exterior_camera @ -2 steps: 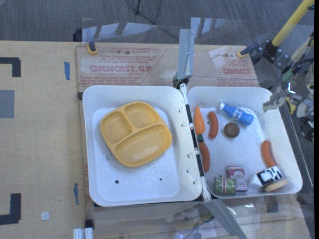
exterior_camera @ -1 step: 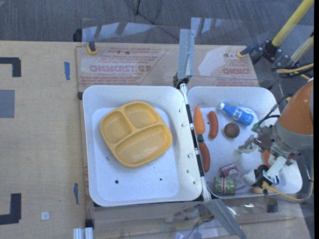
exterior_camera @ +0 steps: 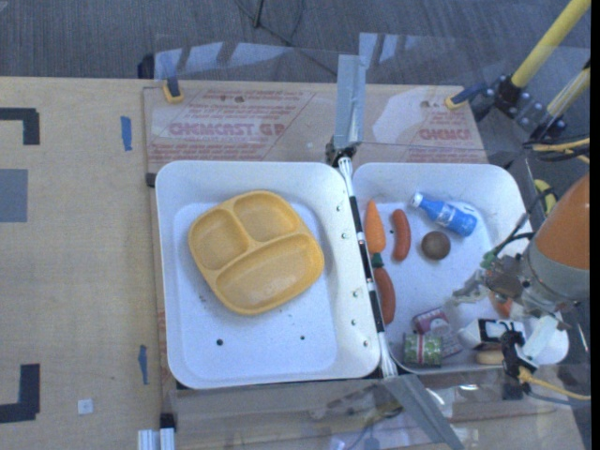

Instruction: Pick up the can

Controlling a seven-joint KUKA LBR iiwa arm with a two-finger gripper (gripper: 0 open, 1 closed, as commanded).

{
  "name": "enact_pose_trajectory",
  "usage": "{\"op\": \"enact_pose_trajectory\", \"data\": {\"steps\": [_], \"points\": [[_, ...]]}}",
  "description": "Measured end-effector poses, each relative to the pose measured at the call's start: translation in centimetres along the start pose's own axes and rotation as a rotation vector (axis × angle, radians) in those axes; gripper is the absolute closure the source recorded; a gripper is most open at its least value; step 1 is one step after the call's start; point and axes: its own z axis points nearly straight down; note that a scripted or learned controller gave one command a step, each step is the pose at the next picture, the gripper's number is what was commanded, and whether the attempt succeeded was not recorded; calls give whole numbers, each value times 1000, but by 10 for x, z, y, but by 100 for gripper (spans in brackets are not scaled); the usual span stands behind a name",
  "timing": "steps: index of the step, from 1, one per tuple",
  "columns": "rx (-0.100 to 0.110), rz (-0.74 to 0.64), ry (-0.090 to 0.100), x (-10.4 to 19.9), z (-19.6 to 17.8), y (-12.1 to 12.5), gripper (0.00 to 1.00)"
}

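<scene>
The can (exterior_camera: pixel 424 348) is small and greenish with a metal end. It lies on its side at the front edge of the right bin (exterior_camera: pixel 511 184), near the bin's front left corner. My gripper (exterior_camera: pixel 486 287) hangs over the right side of that bin, up and to the right of the can and apart from it. The grey wrist with its orange band (exterior_camera: pixel 572 228) reaches in behind it from the right.
Around the can in the right bin lie a pinkish packet (exterior_camera: pixel 431 322), two orange carrots (exterior_camera: pixel 375 228) (exterior_camera: pixel 385 293), a red sausage (exterior_camera: pixel 401 234), a brown ball (exterior_camera: pixel 435 245) and a blue bottle (exterior_camera: pixel 447 214). The left bin (exterior_camera: pixel 178 251) holds a yellow divided plate (exterior_camera: pixel 256 251).
</scene>
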Motion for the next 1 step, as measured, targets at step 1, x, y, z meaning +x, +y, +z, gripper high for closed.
{"op": "enact_pose_trajectory", "data": {"steps": [1], "points": [[-3,-53,-2,81,0,-37,0]]}}
